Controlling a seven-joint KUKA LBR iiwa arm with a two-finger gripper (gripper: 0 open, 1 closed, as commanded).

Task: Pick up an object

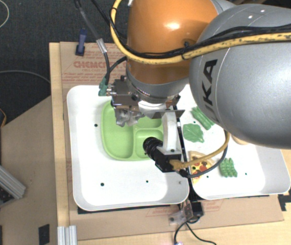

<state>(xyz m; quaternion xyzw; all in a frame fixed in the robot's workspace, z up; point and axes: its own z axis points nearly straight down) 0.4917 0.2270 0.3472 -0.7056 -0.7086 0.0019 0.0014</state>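
A light green divided dish [119, 139] lies in the left white bin [115, 188], partly covered by the arm. My gripper [144, 120] hangs straight over the dish's right half, under the big orange wrist band [168, 22], and the wrist body hides where it meets the dish. In the right bin [252, 185] lie a green leafy piece [192, 132], a green ridged strip [202, 117], a small green ribbed piece [228, 167] and a yellow and red pizza-like slice [200, 166].
The grey arm link [258, 70] covers the right bin's far part. Black and yellow cables [110, 60] loop round the wrist. Both bins rest on a cardboard sheet [64, 70]. A blue clip [80, 42] lies at the sheet's far left edge.
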